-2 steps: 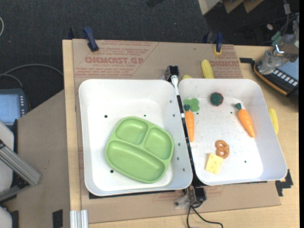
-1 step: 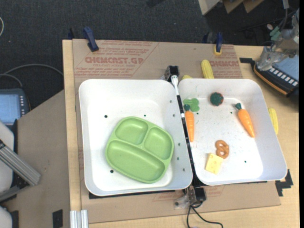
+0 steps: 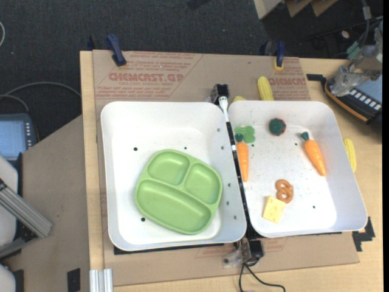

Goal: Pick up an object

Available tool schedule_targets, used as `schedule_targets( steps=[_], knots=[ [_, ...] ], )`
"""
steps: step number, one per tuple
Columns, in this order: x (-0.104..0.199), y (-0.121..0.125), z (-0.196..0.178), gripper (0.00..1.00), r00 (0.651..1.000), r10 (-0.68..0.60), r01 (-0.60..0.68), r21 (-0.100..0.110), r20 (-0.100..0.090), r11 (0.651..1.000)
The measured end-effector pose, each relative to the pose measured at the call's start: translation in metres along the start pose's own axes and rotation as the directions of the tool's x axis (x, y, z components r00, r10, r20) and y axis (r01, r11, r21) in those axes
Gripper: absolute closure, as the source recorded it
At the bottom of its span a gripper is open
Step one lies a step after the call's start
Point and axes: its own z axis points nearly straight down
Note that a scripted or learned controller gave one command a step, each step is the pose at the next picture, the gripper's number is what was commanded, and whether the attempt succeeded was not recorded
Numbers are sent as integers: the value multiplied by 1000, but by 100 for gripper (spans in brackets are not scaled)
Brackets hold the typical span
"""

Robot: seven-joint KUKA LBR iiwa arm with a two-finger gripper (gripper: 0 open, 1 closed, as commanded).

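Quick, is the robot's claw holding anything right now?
Gripper: cannot be told; it sits blurred beyond the right bin's far corner.

Two shallow white bins are seen side by side on the bench (image 3: 182,72). In the left bin (image 3: 121,126) a green divided plate (image 3: 178,191) is laid, with three compartments. In the right bin (image 3: 340,187) two carrots are found: one (image 3: 242,158) along the left wall, the other (image 3: 314,152) nearer the right side. A dark green ball (image 3: 277,126) lies between their tops, while a pretzel (image 3: 284,190) and a yellow cheese wedge (image 3: 274,209) are placed close together toward the front.
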Motion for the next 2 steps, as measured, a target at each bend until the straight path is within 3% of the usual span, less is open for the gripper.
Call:
schedule_targets(
  steps=[1,2],
  knots=[
    [16,0,-7,100,1000,-3,3,-2,-1,1000],
    [0,1,-18,100,1000,0,0,-8,3,1000]
  ],
)
